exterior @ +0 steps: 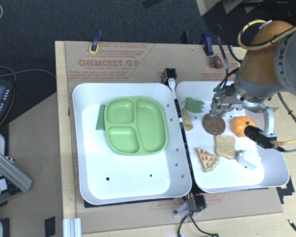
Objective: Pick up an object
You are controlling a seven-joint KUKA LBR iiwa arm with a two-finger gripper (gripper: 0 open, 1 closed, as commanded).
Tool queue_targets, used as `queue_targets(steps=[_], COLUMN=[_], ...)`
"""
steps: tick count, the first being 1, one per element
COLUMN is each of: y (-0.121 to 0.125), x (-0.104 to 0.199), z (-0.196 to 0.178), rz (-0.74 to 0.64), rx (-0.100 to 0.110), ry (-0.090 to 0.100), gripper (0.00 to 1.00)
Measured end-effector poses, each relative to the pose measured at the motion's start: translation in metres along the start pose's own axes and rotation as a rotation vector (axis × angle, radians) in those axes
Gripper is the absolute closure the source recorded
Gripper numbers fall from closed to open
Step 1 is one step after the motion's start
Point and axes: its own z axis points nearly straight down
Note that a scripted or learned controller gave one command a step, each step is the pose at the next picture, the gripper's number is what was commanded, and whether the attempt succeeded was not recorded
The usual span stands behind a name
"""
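The arm (271,58) runs off the right edge; its jaws look hidden above the cookie (214,125).

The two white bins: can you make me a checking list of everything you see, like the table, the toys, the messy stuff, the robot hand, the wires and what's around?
Surface: bench bears left bin and right bin.
Job's things: right bin holds brown cookie, orange, toast, pizza slice, green leafy piece, cone.
Clutter: green divided plate in left bin.
Grippers: gripper above the cookie; grasp not visible.
Cables: yellow cable loops over the arm.
Surroundings: dark carpet.
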Motion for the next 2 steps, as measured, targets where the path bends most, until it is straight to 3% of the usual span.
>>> queue_targets(steps=[1, 2], y=[0.002, 0.003], x=[-0.004, -0.004], z=[-0.044, -0.065], rz=[0.001, 0.0], rx=[-0.001, 0.002], ry=[0.0, 0.0], gripper=[1.0, 1.0])
